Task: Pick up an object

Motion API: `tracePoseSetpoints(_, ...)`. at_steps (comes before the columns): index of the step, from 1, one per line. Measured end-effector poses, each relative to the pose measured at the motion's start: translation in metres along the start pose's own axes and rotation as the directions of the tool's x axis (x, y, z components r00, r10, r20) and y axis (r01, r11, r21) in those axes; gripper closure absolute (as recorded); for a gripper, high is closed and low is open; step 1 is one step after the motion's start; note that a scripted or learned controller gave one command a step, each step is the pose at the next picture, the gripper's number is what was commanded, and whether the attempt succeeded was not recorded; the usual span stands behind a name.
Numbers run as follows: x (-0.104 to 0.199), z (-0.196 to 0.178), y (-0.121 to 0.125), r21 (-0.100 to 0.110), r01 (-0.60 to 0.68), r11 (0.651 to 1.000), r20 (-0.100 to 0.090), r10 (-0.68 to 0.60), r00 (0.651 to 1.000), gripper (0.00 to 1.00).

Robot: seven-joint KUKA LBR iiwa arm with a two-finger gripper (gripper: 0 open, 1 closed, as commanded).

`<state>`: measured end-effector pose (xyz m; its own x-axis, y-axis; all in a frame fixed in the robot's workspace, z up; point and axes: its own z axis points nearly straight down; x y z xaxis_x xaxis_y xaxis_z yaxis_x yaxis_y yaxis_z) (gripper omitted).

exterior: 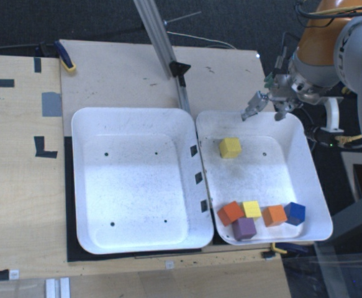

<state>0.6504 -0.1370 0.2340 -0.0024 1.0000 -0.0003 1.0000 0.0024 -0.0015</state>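
On the table [131,73], the arm [330,36] holds its end effector [266,109] open and empty over the right bin's [311,185] far rim, so picking has hardly begun, with the yellow block [230,148] nearest below it.

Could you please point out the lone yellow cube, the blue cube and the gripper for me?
lone yellow cube [230,148]: camera view, on its top face.
blue cube [295,213]: camera view, on its top face, at the right bin's near right corner.
gripper [265,111]: camera view, midway between its fingertips, above the right bin's far rim.
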Motion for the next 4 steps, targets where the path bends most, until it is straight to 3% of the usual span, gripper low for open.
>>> tracePoseSetpoints(1, 0.037, 0.130, 0.029, 0.008, 0.001, 1.000, -0.001, -0.001, 1.000, 0.00)
tracePoseSetpoints(2, 0.044, 0.144, -0.013, 0.005, -0.002, 1.000, 0.000, 0.002, 1.000, 0.00)
tracePoseSetpoints(3, 0.045, 0.133, -0.011, 0.002, 0.000, 1.000, 0.000, 0.000, 1.000, 1.00)
tracePoseSetpoints(4, 0.121, 0.037, 0.025, -0.009, 0.006, 1.000, -0.002, -0.006, 1.000, 1.00)
